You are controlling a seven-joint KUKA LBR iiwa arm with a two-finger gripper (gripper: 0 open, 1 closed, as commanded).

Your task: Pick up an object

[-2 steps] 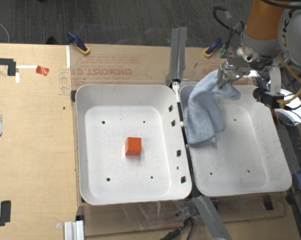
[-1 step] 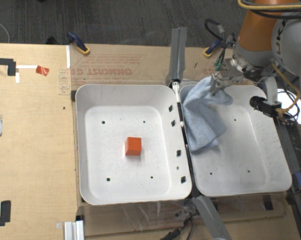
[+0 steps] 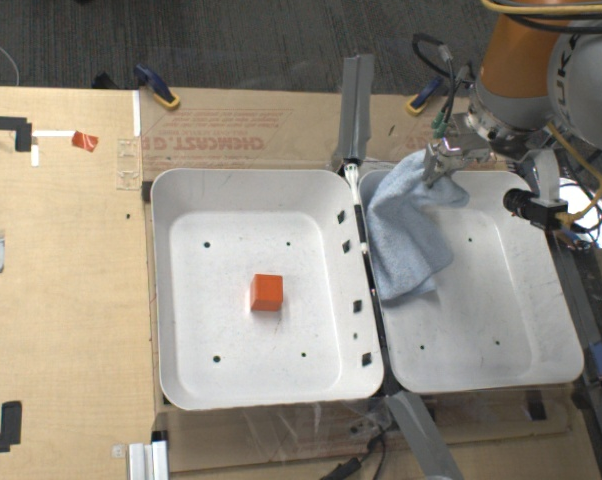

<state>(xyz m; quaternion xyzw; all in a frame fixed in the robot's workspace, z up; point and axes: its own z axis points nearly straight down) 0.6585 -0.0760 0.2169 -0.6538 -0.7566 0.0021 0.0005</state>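
Note:
A grey-blue cloth [image 3: 406, 236] lies at the back left of the right bin [image 3: 501, 308], with its edge draped against the divider between the bins. Its upper corner rises to a peak at my gripper [image 3: 442, 168], which is shut on that corner near the bin's back wall. The cloth's lower part still rests on the bin floor. An orange cube [image 3: 267, 293] sits alone near the middle of the left bin [image 3: 186, 268], far from the gripper.
A grey bar [image 3: 355, 108] runs back from the gap between the bins. Clamps [image 3: 159, 87] hold the cardboard behind the bins. A black fitting with cables [image 3: 533, 206] hangs over the right bin's right side. A small red piece [image 3: 84, 141] lies on the wooden bench at left.

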